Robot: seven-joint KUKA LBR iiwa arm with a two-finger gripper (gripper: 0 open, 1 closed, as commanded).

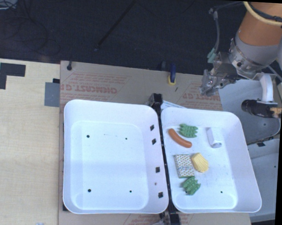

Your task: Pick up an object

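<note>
The pincer (grip state I cannot tell) hung beyond the right bin holding a hot dog

smooth glossy white plastic bins

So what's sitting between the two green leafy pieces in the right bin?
In the camera view, the sausage, the speckled block and the yellow piece lie between them.
</note>
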